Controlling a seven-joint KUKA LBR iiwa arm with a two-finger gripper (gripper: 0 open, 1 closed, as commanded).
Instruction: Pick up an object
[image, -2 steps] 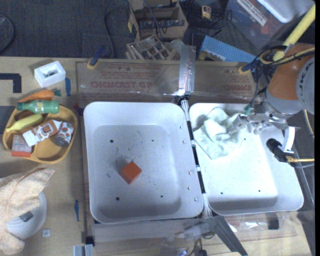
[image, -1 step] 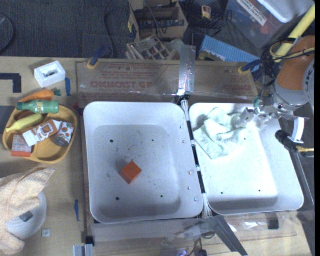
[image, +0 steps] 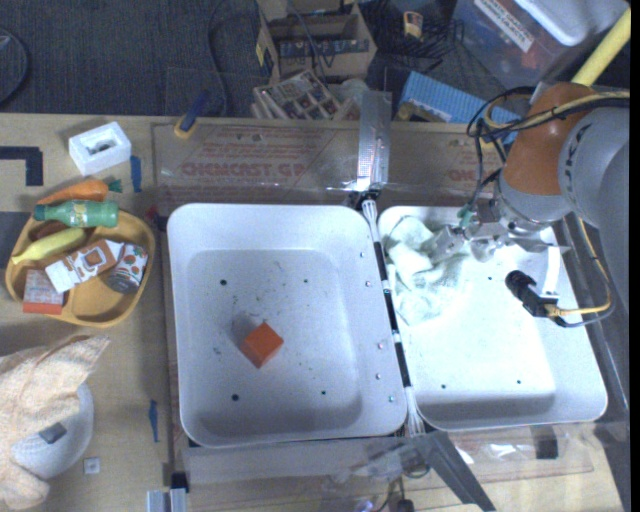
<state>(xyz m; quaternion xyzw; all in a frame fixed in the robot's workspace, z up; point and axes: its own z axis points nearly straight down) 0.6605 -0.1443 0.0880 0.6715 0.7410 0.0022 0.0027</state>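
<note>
An orange cube (image: 263, 343) lies on the floor of the left bin (image: 200, 250), a little left of its middle. In the right bin (image: 520, 390), a pile of crumpled white and pale green soft items (image: 415, 268) fills the upper left corner. My gripper (image: 468, 240) is low over the right edge of that pile, reaching in from the right under the orange wrist band (image: 540, 150). Its tip blends into the pale pile.
A black connector with a yellow cable (image: 530, 293) hangs over the right bin just below the wrist. A yellow bowl of toy food (image: 80, 270) and a cloth (image: 45, 400) sit left of the bins. A clear panel (image: 270, 160) stands behind them.
</note>
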